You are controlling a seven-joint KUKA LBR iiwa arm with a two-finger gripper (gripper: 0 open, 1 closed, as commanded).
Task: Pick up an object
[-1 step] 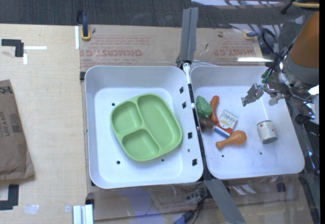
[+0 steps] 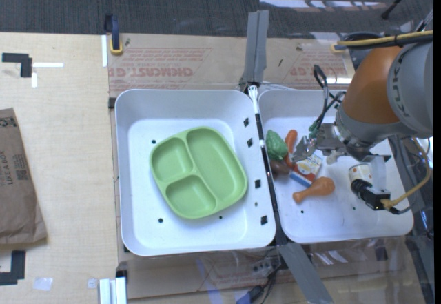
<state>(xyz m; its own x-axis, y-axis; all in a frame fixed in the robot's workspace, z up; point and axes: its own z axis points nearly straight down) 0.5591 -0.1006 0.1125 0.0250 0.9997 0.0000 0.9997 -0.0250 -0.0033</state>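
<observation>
The right bin (image 2: 344, 227) holds a small heap of toy food at its left side. In the heap are a green leafy piece (image 2: 276, 145), a red-orange carrot-like piece (image 2: 291, 138), a dark brown piece (image 2: 280, 168), a white, orange and blue packet (image 2: 307, 167) and an orange drumstick (image 2: 314, 189). My gripper (image 2: 307, 151) is low over this heap, right above the packet and just right of the green piece. The wrist hides what lies directly beneath it.
A light green divided plate (image 2: 198, 171) lies in the left bin (image 2: 131, 158). The arm's orange band and grey body (image 2: 375, 99) cover the right bin's far right part. A brown paper bag (image 2: 17, 178) lies on the bench at far left.
</observation>
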